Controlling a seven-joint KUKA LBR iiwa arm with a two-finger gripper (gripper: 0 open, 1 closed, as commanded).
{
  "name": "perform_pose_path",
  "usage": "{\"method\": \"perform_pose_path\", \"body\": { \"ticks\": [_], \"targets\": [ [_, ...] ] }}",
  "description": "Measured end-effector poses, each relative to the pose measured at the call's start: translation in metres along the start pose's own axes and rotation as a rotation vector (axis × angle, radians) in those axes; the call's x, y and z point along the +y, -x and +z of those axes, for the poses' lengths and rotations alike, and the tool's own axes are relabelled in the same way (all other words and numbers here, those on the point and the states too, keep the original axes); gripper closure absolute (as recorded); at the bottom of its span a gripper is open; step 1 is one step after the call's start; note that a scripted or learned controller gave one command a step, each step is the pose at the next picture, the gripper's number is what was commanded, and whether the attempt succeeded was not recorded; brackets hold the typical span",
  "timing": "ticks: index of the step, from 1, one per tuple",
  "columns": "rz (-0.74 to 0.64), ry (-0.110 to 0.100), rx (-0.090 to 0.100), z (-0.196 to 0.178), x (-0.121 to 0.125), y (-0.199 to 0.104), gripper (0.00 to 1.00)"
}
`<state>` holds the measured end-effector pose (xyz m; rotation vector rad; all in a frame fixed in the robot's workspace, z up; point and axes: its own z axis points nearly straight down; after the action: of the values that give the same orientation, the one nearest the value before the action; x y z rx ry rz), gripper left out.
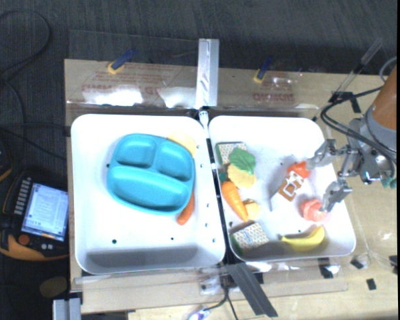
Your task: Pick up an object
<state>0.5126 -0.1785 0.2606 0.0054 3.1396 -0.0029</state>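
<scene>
Two shallow white bins sit side by side on the bench, and we take them first as the biggest things in view: the left bin and the right bin. Next in size is the blue divided plate, lying upside down or on its face in the left bin's middle; we cannot tell which. The grey arm comes in from the right edge, over the right bin's right rim.

We see the gripper at the right side of the right bin, its fingers spread wide, one up near the bin's upper right and the other low beside a pink-red toy. Nothing sits between them.

Among the smaller things, a yellow banana lies along the right bin's front wall. An orange carrot lies near the divider, with a green leafy piece and a yellow lumpy piece just above it. A red-and-white carton stands near the middle of the right bin, left of the gripper. In the left bin, a second orange piece pokes out from under the plate's right edge.
</scene>
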Motion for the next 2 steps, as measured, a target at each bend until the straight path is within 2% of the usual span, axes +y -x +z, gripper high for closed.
{"method": "perform_pose_path", "body": {
  "ticks": [1, 2],
  "targets": [
    [0.308, 0.000, 0.000, 0.166, 0.038, 0.005, 0.00],
    [0.601, 0.002, -0.012, 0.170, 0.079, 0.056, 0.00]
  ]
}}
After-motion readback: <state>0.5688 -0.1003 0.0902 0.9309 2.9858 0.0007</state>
